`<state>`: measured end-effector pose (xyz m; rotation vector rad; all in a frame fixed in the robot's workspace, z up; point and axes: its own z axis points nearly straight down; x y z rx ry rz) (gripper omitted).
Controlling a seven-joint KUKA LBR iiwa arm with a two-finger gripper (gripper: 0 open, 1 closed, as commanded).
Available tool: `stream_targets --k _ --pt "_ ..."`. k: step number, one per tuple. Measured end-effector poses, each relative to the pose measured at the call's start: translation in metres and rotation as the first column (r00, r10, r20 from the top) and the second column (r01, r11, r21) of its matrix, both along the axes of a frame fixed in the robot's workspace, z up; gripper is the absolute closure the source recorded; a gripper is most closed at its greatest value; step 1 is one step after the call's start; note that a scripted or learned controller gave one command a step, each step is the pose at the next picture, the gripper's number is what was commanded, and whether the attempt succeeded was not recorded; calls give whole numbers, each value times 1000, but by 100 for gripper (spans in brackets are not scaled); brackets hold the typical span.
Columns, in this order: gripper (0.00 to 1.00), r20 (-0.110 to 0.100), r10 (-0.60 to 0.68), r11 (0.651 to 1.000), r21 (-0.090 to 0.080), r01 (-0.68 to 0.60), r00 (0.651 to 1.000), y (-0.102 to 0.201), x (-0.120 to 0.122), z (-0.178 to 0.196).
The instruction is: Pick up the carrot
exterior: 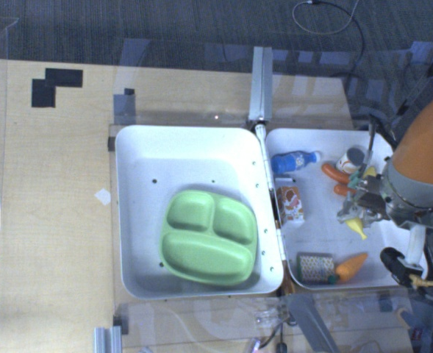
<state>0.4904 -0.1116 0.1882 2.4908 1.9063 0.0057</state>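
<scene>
The carrot (352, 265), orange with a green end, lies near the front edge of the right bin (315, 226), beside a grey speckled block (315, 267). My gripper (357, 206) hangs over the right side of that bin, further back than the carrot and apart from it. A small yellow item (357, 229) lies just below the gripper. An orange-red elongated item (334, 173) lies behind the gripper, partly hidden by it.
A blue bottle (293, 160) and a brown packet (291, 204) lie on the left side of the right bin. A round grey-white thing (353, 157) sits at its back. The left bin (139, 197) holds a green divided plate (209, 235).
</scene>
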Motion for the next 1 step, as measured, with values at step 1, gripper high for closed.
stream_targets --k 1 --pt "100 -4 -208 978 2 208 978 128 -3 -4"
